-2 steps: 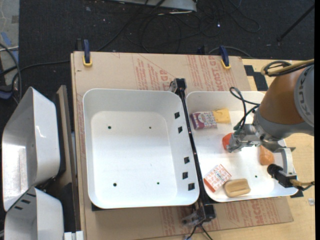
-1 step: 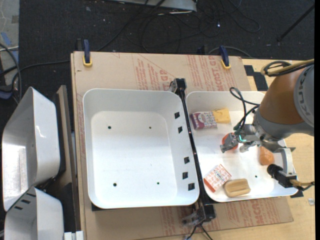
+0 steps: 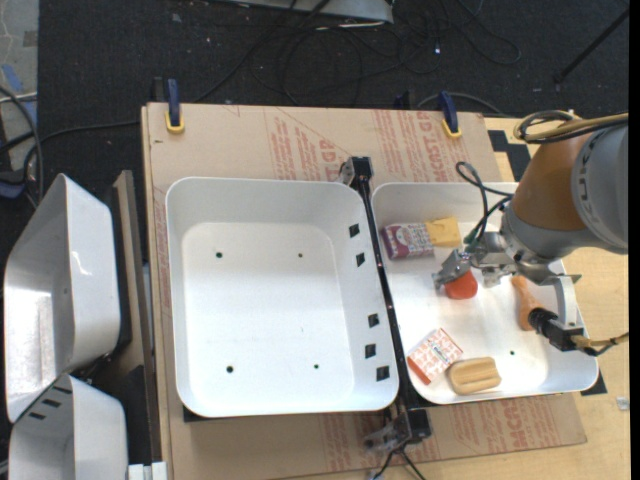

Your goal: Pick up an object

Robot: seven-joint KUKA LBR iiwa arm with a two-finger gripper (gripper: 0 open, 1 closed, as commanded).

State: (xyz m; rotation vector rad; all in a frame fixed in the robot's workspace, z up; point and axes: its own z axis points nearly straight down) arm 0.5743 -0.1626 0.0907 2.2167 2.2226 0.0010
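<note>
Camera view: jaws (image 3: 458,272) low over a red object (image 3: 461,286) in the right bin (image 3: 560,373).
Whether the jaws grip it cannot be told. The grey-and-orange arm (image 3: 560,193) bends in from the right. Behind the jaws lie a maroon carton (image 3: 404,240) and yellow block (image 3: 444,233); nearer, a red-white packet (image 3: 434,353) and bread roll (image 3: 473,375). Left bin (image 3: 180,298) sits on the cardboard-topped counter (image 3: 290,138).

The hand (image 3: 455,271) partly hides a red object (image 3: 462,286).
</note>
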